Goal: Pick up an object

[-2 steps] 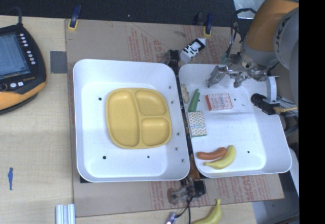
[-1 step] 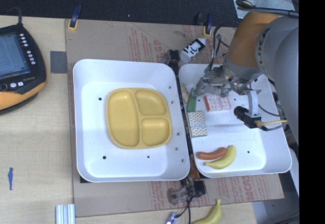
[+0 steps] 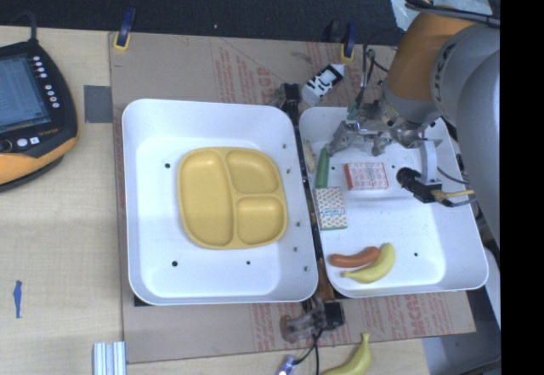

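Two soft picks, I judge: banana (image 3: 374, 266), sausage (image 3: 354, 258); take the banana mid-body. Claw (image 3: 367, 132) state: I cannot tell.

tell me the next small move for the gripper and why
Probably a short descent. The gripper sits at the top of the right bin, just above the red-printed packet, with the green tube to its left. Nothing shows between its fingers yet.
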Controlling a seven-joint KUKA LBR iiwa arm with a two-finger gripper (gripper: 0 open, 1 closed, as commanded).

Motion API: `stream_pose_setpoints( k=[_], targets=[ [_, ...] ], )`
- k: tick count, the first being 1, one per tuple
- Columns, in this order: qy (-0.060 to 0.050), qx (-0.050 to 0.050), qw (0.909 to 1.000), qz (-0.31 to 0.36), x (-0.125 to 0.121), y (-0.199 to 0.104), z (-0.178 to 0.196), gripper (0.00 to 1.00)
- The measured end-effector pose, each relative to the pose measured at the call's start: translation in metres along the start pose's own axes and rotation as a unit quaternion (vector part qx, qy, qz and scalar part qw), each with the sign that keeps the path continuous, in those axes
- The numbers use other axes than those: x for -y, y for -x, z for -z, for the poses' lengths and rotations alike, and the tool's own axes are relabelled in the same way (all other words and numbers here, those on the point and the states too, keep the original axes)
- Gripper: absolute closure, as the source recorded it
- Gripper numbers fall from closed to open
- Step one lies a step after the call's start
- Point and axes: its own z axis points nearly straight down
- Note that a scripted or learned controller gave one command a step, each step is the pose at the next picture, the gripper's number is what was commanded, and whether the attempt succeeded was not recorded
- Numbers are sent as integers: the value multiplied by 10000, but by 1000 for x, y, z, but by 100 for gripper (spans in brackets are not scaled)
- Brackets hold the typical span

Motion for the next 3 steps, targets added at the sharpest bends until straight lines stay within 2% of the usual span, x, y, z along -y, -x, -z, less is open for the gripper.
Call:
stream_pose_setpoints(
  k=[1,2,3],
  targets=[
    [-17,5,10000,8,40,8,-1,0],
    [-19,7,10000,9,66,32,-1,0],
    [-32,8,10000,22,66,33,9,100]
  ],
)
